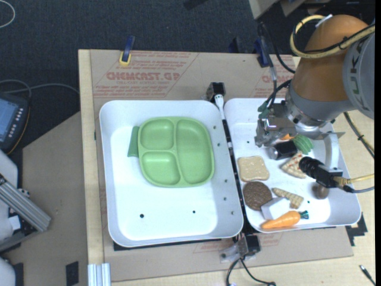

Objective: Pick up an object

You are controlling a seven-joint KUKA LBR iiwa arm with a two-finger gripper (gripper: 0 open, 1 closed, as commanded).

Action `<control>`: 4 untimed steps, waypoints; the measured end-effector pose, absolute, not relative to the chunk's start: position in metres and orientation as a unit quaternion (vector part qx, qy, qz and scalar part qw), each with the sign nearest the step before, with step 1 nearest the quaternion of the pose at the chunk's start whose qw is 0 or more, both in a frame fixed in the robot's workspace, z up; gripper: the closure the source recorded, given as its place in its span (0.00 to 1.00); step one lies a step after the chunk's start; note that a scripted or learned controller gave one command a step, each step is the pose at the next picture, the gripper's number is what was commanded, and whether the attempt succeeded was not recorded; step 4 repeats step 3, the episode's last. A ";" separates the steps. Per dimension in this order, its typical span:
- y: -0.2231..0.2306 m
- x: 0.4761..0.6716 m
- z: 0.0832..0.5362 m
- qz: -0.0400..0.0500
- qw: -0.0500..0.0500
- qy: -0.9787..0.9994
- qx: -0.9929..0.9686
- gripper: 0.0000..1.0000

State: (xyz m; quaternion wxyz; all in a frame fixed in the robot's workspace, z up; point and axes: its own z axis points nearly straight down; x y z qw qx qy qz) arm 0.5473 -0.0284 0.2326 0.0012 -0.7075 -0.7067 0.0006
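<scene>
The carrot (281, 220) lies lengthwise left-right, leaf end right, in the right bin (351, 210).

Grey arm (357, 70) — orange band, yellow cable (306, 28)

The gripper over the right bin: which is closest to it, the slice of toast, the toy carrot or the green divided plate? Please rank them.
Measured from the gripper in the camera view:
1. Slice of toast, just below and left of it, in the right bin.
2. Toy carrot, at that bin's near edge.
3. Green divided plate, farthest, across in the left bin.
</scene>
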 end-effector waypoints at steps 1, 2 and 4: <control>-0.035 0.548 0.229 0.001 0.001 -0.707 -0.708 1.00; -0.030 0.552 0.234 -0.001 -0.001 -0.708 -0.707 1.00; -0.029 0.555 0.213 0.001 0.002 -0.707 -0.707 1.00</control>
